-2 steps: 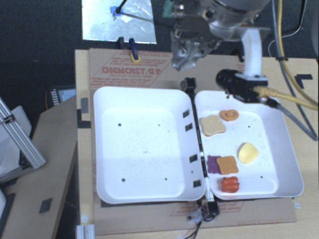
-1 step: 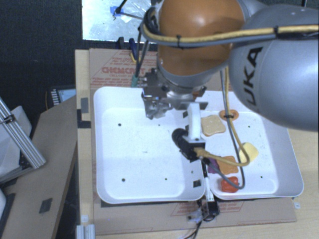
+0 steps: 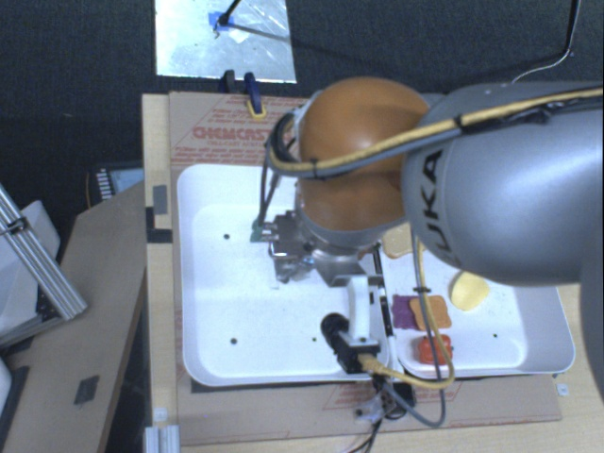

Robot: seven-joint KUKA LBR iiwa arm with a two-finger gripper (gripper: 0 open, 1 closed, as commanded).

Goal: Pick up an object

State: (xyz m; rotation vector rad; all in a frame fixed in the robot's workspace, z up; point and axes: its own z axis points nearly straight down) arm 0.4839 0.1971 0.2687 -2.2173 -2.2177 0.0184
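Cabling: black connector (image 3: 335, 330) and yellow cable (image 3: 415, 377) hang at the near rim, nearest the camera; keep them clear of any descent
Objects: purple piece (image 3: 404, 311), orange piece (image 3: 433, 313), red piece (image 3: 433, 350) and yellow piece (image 3: 469, 292) lie close together in the white bin (image 3: 217, 347), right part
Claw: claw (image 3: 288, 253) sits low over bare bin floor, well left of the pieces; its opening cannot be told, nothing seen held
Advice: shift right, centre over one piece
Obstruction: arm (image 3: 510, 206) overhangs the pieces
Far: cardboard sheet (image 3: 212, 125); foil square (image 3: 222, 26)

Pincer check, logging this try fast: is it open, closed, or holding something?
Pincer: cannot be told; the wrist hides its tips over the left bin.
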